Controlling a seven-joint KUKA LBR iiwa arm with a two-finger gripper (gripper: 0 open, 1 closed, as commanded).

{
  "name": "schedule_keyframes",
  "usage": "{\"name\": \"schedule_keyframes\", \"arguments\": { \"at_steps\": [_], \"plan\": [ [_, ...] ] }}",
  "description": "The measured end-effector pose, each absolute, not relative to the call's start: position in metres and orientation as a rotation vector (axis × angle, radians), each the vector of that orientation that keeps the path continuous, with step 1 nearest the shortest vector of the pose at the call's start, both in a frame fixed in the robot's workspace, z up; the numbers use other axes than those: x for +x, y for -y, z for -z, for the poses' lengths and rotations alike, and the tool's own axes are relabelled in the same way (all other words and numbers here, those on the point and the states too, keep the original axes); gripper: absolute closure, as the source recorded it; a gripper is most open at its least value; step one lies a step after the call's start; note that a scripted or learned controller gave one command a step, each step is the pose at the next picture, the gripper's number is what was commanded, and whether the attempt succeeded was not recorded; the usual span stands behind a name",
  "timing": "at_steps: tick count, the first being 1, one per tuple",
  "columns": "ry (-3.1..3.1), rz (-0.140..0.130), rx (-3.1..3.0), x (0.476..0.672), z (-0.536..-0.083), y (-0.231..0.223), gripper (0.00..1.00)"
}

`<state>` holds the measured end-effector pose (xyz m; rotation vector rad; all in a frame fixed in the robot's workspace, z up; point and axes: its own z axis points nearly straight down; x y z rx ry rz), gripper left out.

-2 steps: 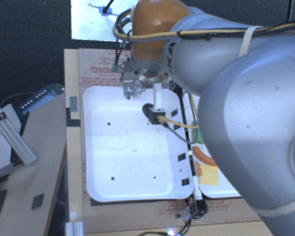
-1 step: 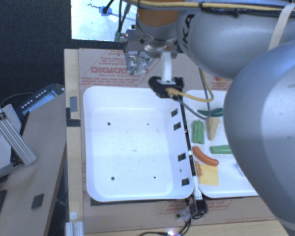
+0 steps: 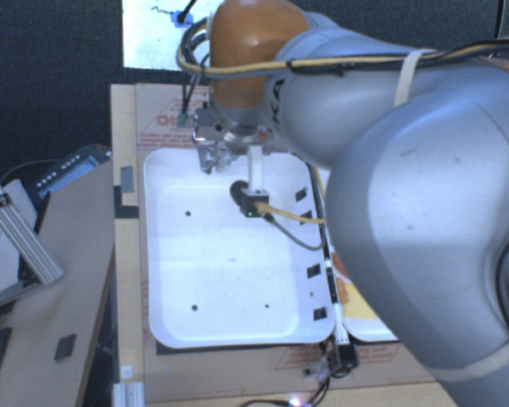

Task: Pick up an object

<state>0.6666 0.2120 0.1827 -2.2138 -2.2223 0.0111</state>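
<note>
My gripper (image 3: 214,158) hangs below the orange band (image 3: 246,36), over the back edge of the left white bin (image 3: 165,312). A white post with a black sensor block (image 3: 244,197) and a yellow cable (image 3: 293,218) drops beside it, close above the bin floor. An orange and yellow item (image 3: 355,299) shows in the right bin (image 3: 369,333), mostly hidden under my arm. I see nothing gripped.
My grey arm (image 3: 407,185) covers most of the right bin and the divider (image 3: 322,270) between the bins. Cardboard (image 3: 127,227) frames the bins. A grey device (image 3: 68,170) and metal rails (image 3: 21,236) lie at the left.
</note>
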Motion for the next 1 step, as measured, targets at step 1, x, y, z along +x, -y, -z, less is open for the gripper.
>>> {"name": "schedule_keyframes", "arguments": {
  "at_steps": [1],
  "plan": [
    [2.217,-0.015,-2.22,0.6301,-0.0997,-0.1758,1.0]
  ]
}}
